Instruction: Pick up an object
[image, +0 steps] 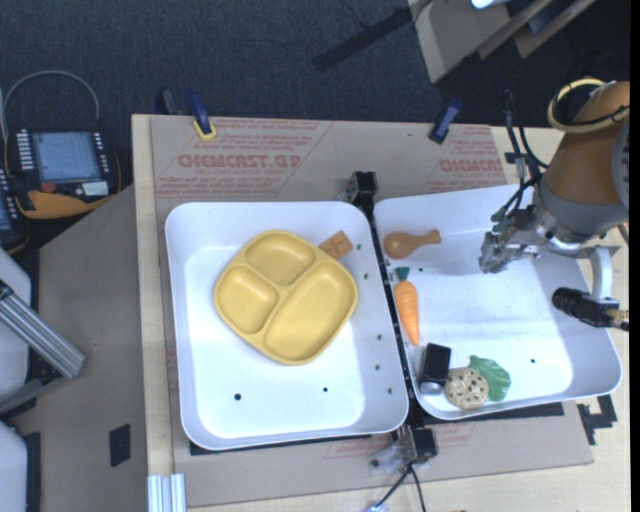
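jaws over the right bin, toys scattered below

a small orange carrot (406, 311) lies lengthwise along the left wall of the right bin (590, 380), green stem pointing up the frame. just above it rests a tan wooden-looking pestle-shaped piece (411, 242), near the bin's upper left corner. toward the near edge a black block (435, 362) sits beside a speckled cookie (463, 387), which touches a green leafy piece (492, 375). the arm's jaws (497, 257) hang over the upper right part of this bin, well apart from all of these things; whether the jaws are parted or closed cannot be told from this angle, and nothing is seen between them. the grey arm (585, 170) with its orange band reaches in from the right, trailing a black cable (590, 305) over the bin's right side. in the left bin (200, 400) a yellow divided plate (285, 297) takes up the middle, with a small brown block (336, 244) touching its upper right rim. both bins rest on a table (300, 150) covered with printed cardboard, held by blue clamps (202, 115) at the far edge.
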